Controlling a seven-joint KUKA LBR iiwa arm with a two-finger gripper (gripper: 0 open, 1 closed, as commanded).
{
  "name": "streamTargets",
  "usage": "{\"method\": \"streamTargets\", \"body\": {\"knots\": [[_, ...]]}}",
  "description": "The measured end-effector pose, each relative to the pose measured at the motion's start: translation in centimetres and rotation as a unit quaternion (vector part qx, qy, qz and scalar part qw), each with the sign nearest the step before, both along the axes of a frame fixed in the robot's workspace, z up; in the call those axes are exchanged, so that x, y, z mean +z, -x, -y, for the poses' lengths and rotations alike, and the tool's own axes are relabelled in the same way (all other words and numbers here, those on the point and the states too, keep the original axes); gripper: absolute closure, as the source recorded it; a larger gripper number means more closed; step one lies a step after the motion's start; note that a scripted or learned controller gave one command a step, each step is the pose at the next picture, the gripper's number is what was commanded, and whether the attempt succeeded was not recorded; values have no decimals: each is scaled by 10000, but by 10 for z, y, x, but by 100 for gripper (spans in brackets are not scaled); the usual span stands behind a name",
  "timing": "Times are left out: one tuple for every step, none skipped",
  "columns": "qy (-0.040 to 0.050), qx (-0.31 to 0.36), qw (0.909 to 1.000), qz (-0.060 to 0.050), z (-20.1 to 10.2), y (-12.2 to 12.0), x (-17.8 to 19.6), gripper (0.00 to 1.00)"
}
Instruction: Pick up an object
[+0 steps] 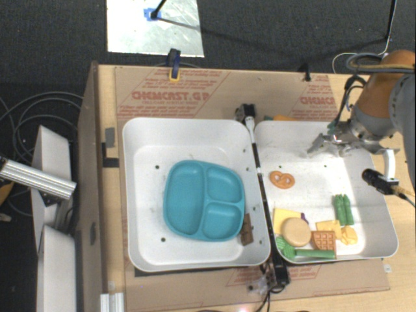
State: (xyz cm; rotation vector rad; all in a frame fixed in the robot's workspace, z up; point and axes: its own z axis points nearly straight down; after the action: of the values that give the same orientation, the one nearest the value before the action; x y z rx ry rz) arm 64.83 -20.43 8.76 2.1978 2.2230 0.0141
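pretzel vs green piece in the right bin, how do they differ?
The pretzel is orange-brown, looped, and lies alone mid-bin; the green piece is a straight ribbed stick nearer the bin's right wall, beside the food cluster. The pretzel is compact and round; the green piece is elongated, pointing up-down in the view. Both lie flat in the right bin, untouched by the gripper.

both bins (pixel 195 132) look like smooth white plastic with a soft sheen. the divided plate (pixel 203 200) is matt teal plastic. the worktop (pixel 169 93) under them is brown cardboard, dull, printed in red. the toy foods look like moulded plastic: a glossy pretzel (pixel 282 180), a tan bun (pixel 297 231), a green ridged piece (pixel 342 209). the floor (pixel 45 38) is dark, rough carpet. a silvery sheet (pixel 155 18) on it shines like foil. the arm's shell (pixel 383 99) is smooth and semi-gloss.
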Motion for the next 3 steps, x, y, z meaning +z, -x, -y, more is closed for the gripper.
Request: {"method": "streamTargets", "body": {"knots": [[-12,-57,10000,-52,3,45,97,0],[-26,-64,9999,-103,3,99,79,0],[-35,-56,9999,-120,-2,123,1,0]]}}
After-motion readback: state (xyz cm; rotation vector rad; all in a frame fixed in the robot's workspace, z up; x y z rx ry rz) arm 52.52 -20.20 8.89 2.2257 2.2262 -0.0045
